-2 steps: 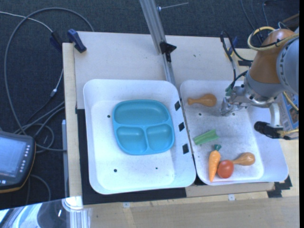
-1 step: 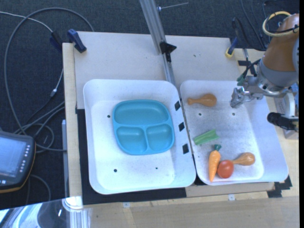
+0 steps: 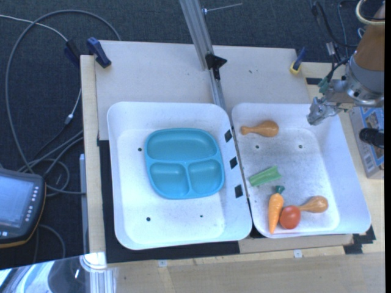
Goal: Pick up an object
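Note:
The right bin [image 3: 342, 163] holds a tan drumstick [image 3: 260, 129] near its far edge, a green piece [image 3: 264, 176] in the middle, and an orange carrot [image 3: 275, 209], a red tomato [image 3: 289, 217] and a second tan drumstick [image 3: 315, 204] close together at the front. My gripper [image 3: 317, 112] hangs over the bin's far right corner, well right of the upper drumstick. Nothing shows between its fingers.
The left bin [image 3: 131, 163] holds a blue three-compartment plate [image 3: 182, 162]. A metal post [image 3: 201, 35] slants down to the gap between the bins. Clamps sit at the board's far corners, and cables and a tablet lie off to the left.

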Available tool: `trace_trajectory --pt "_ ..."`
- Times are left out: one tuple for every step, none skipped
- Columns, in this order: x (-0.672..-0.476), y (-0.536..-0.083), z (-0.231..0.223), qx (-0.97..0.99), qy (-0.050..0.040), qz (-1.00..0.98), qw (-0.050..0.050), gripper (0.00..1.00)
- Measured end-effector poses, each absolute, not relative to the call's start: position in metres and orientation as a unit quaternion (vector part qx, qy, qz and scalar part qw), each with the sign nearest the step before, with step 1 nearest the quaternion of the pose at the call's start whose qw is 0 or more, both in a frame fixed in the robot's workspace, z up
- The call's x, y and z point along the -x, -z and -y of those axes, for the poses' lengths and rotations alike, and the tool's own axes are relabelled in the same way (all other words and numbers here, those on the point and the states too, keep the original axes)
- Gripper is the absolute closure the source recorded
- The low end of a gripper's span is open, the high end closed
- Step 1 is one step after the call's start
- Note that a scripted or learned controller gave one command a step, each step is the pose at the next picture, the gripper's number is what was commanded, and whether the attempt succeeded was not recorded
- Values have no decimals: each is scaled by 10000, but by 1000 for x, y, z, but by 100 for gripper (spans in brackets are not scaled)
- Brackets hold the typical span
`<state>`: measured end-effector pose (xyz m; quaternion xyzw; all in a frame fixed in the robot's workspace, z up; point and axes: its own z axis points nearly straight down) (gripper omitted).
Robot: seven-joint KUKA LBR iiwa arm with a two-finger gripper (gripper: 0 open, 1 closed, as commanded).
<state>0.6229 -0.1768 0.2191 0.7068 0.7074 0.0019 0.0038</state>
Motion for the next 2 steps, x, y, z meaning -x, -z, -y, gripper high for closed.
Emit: trace_trajectory --pt "-625 -274 177 -7066 -23 -7076 38 100" --pt "-614 -263 127 -7053 0 -7089 -18 100"
